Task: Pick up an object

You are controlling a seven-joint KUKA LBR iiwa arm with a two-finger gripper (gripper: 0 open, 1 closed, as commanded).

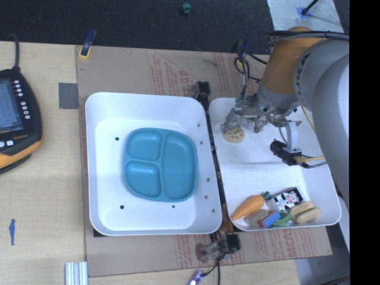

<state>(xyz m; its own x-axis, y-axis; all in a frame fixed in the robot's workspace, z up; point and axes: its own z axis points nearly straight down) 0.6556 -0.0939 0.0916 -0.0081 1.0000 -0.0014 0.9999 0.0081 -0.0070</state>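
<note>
Camera view: arm comes in from the right and sits over the far end of the right bin (320,177). Pincer (246,122) is down at the bin's far-left corner, right by a cookie (234,135). The cookie looks to be touching or just under the near-left fingertip, not clearly between the fingers. Whether the pincer is released or clenched I can't tell, since the wrist blocks the angle

Progress, my read: approach is done and the pincer is at the object, but there's no confirmed grasp. Nothing is visibly lifted; the cookie looks to be lying flat on the bin floor. Left to do: close on it and lift clear

Target, best guess the cookie: small, round, flat, tan with dark specks. It sits near the bin's left wall, well apart from everything else. A thin flat disc against the floor could be awkward for a two-finger pinch

Other candidates are bunched in the near corner of the same bin: a carrot (247,206), a small box with red and dark markings (287,199), a tan bun-shaped piece (305,212), plus blue and green bits I can't identify

Left bin (101,159) holds a blue divided plate (160,164), centred. A pendant (15,117) sits on the worktop (41,189) at far left
</note>
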